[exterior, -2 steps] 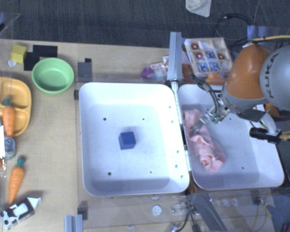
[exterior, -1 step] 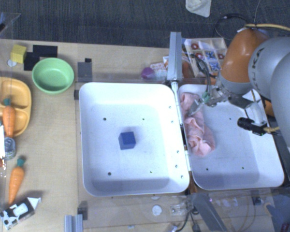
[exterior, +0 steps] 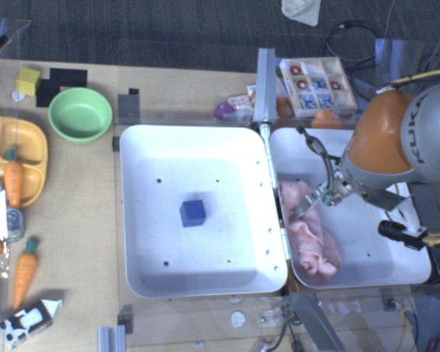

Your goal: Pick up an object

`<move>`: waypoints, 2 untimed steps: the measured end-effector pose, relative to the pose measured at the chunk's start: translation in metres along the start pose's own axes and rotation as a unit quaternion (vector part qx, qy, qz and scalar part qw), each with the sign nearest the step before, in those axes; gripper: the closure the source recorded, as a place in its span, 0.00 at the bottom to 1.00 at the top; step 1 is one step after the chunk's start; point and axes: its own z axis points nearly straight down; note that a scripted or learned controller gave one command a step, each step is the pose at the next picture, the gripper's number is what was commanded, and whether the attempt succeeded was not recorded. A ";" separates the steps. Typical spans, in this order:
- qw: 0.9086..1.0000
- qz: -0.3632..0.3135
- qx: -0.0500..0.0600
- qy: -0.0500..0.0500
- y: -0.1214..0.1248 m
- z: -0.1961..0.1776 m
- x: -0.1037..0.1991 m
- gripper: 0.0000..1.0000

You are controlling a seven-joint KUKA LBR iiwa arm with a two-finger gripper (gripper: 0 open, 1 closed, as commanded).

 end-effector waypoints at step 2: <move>1.000 0.019 0.013 0.010 0.086 0.003 -0.057 0.00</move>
